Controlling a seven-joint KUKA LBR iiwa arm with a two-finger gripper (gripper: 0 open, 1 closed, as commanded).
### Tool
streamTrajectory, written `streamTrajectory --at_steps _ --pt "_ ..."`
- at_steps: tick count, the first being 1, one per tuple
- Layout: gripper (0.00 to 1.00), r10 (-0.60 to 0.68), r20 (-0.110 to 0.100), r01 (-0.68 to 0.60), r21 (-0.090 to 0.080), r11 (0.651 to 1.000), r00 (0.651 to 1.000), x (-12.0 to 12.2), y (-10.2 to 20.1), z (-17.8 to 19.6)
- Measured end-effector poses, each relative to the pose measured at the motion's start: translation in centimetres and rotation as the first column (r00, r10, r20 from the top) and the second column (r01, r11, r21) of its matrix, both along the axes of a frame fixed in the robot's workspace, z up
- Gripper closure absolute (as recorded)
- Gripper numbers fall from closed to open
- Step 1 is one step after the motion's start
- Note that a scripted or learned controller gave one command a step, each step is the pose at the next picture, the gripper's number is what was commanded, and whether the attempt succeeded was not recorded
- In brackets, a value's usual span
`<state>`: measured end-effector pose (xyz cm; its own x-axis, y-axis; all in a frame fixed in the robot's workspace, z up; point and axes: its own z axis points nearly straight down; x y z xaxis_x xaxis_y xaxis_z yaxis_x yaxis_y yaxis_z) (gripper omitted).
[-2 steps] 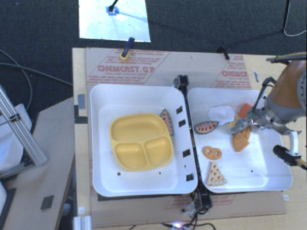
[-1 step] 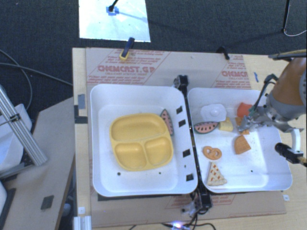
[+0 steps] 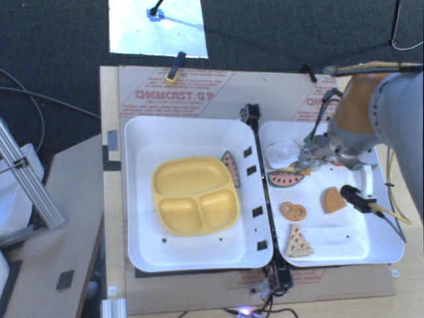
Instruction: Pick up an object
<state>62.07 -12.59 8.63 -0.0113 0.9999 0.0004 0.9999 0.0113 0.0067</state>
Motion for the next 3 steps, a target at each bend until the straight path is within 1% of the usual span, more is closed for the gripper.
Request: streamTrajectory --at_steps 1,2,3 --pt "1.0 -0.004 -0.006 0.004 -0.003 1.0 1.0 3.9 3.3 0.1" --pt "1.0 -0.002 0.009 0.002 0.001 1.0 1.0 1.5 7.6 13.3" --pt "1.0 -0.012 -0.012 0.012 0.0 1.0 1.0 -4.8 6.3 9.6"
